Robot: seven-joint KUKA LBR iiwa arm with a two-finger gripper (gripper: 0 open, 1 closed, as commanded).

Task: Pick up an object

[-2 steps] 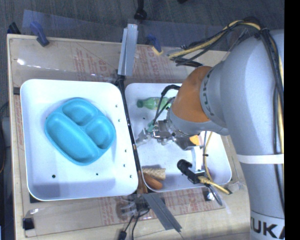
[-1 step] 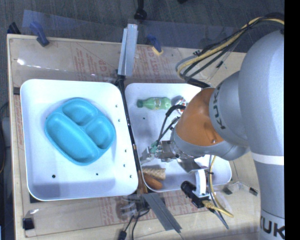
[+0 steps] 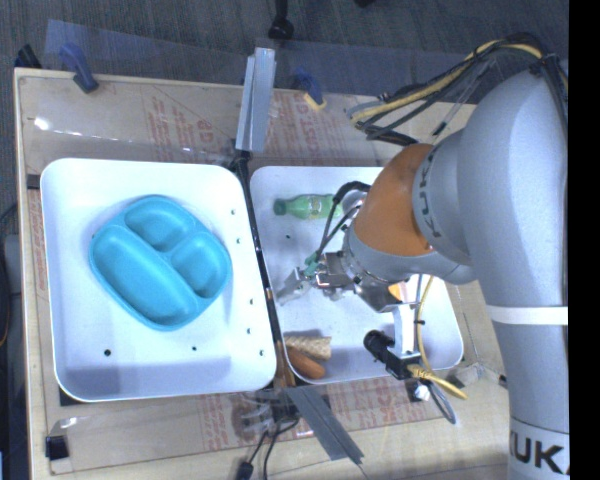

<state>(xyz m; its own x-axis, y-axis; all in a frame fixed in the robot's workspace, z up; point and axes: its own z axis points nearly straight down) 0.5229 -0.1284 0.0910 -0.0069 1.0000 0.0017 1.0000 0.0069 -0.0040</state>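
I am reaching into the right bin with my gripper hanging low over its left part, close to the wall that divides the two bins. From this angle my wrist is blocking much of the tool, so I cannot tell how wide my gripper is standing, and I am seeing nothing gripped in it.

A green bottle is lying on its side in the same bin, a short way beyond my gripper toward the far rim, apart from it. On the near side of my gripper, at the bin's front left corner, a cone-shaped brown piece is resting next to an orange-brown rounded piece; the two are touching or almost touching each other, and both are lying clear of my gripper.

Across the dividing wall, to my gripper's left in this view, the left bin is holding a blue divided tray with three compartments, sitting tilted in the middle of that bin and well apart from my gripper.
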